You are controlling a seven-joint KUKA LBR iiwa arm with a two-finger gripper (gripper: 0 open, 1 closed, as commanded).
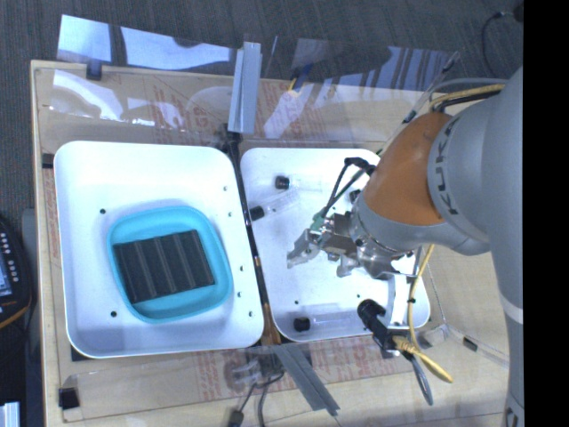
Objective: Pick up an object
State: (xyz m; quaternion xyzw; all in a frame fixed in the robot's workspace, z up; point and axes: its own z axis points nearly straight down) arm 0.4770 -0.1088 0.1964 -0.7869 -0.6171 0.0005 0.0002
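A wooden counter (133, 96) carries two white bins. In the right bin (267, 278), near lower centre of the frame, small clear tubes with dark caps (313, 320) lie loose. The tool (307, 249) hangs above them; how it is set I cannot tell. The left bin (80, 238) holds a blue dish (169, 265).

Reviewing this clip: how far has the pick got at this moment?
Done: the arm has reached in over the right bin. In hand: the gripper sits low over that bin's floor, with nothing visibly between its fingers. Left: closing on an object and lifting it. The blue tray lies untouched in the left bin, and small dark pieces lie near the right bin's edges.
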